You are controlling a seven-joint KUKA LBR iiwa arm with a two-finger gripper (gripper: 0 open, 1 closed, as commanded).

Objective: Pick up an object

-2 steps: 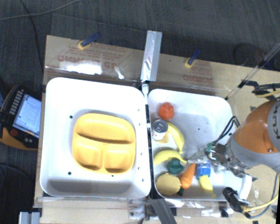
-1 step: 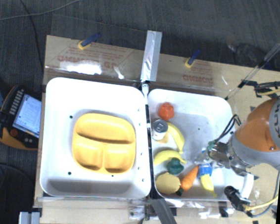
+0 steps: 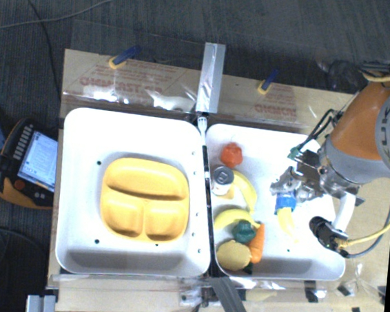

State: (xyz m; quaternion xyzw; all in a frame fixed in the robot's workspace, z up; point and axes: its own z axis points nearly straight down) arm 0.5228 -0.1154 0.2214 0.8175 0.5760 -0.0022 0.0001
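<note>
My gripper hangs over the right bin, right of its middle, at the end of the grey arm with the orange band. A small blue piece shows directly under the gripper, and a pale yellow object lies just below that on the bin floor. Along the bin's left side lie a red-orange tomato, a small can, a banana, a yellow-green fruit, a dark green item, a carrot and a lemon.
The left bin holds a yellow divided plate. A metal divider stands between the bins at the back. A handheld pendant lies on the floor to the left. A black cable fitting hangs from the arm.
</note>
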